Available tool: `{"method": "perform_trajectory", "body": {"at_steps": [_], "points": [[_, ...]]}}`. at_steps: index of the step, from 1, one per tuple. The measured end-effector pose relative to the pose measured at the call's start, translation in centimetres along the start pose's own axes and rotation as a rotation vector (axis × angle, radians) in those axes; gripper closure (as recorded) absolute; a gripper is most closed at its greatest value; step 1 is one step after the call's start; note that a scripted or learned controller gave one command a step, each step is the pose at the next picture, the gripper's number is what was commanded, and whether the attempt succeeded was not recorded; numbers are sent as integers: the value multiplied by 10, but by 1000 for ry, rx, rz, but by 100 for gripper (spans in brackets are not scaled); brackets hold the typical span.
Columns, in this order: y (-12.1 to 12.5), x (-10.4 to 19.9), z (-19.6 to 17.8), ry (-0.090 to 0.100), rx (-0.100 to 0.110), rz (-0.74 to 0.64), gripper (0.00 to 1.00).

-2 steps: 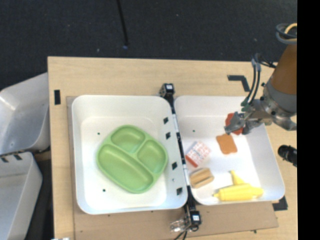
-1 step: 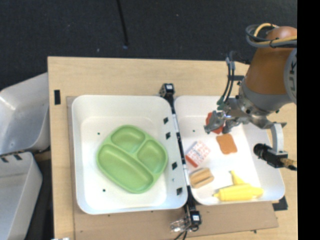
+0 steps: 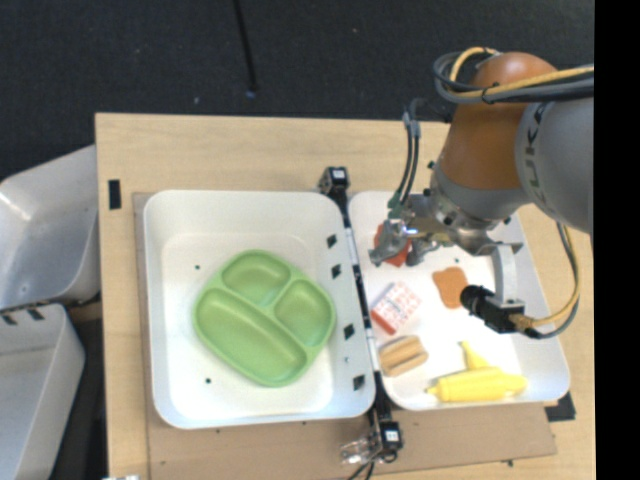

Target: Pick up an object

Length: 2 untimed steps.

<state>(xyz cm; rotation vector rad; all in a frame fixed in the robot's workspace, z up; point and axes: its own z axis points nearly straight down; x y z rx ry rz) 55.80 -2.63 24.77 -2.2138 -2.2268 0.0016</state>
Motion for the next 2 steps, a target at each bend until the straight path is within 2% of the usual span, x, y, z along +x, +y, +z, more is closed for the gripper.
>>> {"method": "perform_trajectory", "body": {"at_steps": [1, 2], "points": [[18, 47, -1, 0, -3, -1, 100], [31, 108, -1, 1, -3, -2, 100]]}}
